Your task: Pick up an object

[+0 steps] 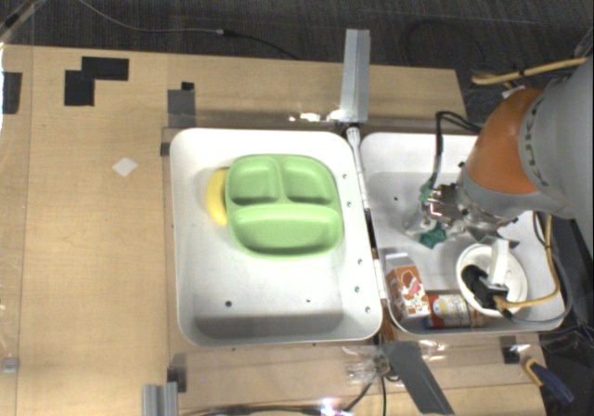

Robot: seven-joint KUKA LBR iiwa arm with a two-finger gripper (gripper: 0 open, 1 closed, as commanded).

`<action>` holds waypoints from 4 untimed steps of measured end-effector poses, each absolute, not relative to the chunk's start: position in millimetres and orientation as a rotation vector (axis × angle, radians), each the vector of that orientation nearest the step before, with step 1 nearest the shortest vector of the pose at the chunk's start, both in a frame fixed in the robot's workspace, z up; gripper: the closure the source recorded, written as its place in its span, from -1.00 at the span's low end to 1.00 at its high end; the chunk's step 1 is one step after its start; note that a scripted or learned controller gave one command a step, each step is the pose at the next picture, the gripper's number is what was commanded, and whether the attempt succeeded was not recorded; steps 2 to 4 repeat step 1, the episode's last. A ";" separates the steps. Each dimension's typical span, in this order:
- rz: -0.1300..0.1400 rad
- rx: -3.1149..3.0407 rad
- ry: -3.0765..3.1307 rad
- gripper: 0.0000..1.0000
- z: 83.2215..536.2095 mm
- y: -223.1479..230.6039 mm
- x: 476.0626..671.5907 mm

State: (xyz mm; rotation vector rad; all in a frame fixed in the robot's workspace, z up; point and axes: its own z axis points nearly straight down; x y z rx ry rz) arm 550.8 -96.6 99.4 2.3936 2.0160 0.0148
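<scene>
Camera view: teal object (432, 238) beside jaws.

A divided tray (281, 203) lies in the left bin (200, 293), its left edge over a banana (215, 198).

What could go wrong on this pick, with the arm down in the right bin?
The gripper hangs low among clutter: a teal object sits just beneath it, with a white cup and snack packet nearby. It may nudge those instead of gripping. The arm blocks the view, so a grasp is hard to confirm.
</scene>
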 end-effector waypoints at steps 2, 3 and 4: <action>0.003 2.344 2.089 1.00 184.7 -36.0 574.8; 0.003 2.344 2.089 1.00 184.7 -36.0 574.8; 0.003 2.344 2.089 1.00 184.7 -36.0 574.8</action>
